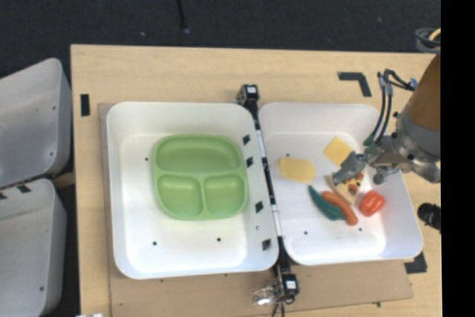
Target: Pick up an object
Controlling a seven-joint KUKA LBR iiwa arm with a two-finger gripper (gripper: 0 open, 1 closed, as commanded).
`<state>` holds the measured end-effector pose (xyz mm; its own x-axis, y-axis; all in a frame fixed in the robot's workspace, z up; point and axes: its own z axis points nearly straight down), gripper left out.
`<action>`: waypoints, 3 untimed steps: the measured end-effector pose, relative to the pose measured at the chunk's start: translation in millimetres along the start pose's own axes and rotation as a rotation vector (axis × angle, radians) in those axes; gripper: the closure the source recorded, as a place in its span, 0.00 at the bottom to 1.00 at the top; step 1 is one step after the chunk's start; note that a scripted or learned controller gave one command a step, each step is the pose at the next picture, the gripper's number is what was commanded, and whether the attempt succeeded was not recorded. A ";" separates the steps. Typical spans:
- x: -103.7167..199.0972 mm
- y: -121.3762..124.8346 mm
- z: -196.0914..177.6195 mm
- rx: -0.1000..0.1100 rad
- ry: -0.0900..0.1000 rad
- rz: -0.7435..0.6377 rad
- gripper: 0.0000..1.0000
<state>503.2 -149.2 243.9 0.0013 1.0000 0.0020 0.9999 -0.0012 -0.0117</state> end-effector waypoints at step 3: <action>7.6 9.0 86.3 -0.009 -0.002 0.002 0.00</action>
